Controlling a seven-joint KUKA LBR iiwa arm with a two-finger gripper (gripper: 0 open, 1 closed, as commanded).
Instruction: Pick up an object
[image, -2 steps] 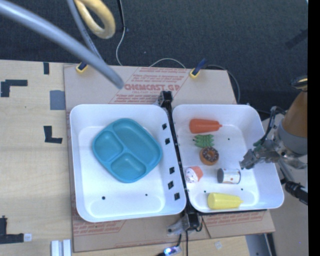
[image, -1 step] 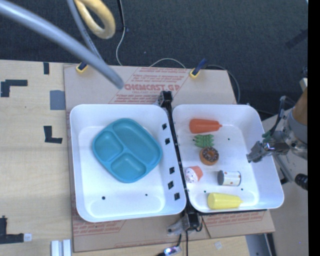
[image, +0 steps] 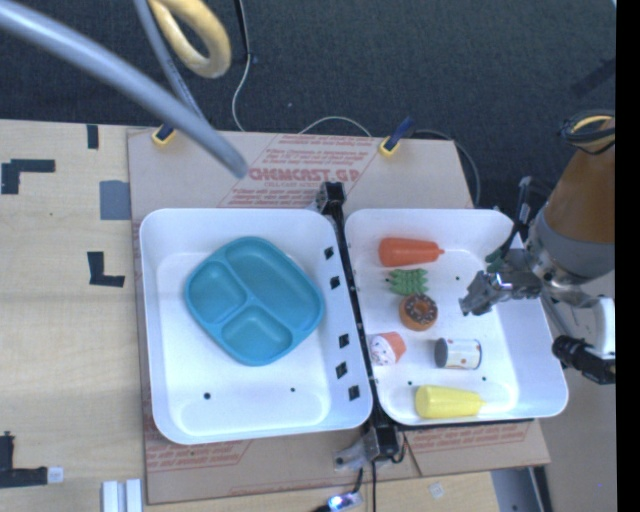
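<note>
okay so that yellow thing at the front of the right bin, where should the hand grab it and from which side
Judging by its pose, grip the yellow piece across its short width near the middle, coming straight down from above. It lies flat and long, roughly parallel to the right bin's near wall and close to it, so a sideways approach looks cramped. The small can behind it lies apart.

Bins (image: 165, 400) glossy white plastic; blue tray (image: 255, 300) smooth matt plastic; cardboard sheet (image: 300, 170) beneath, printed; bench (image: 60, 330) pale wood.
</note>
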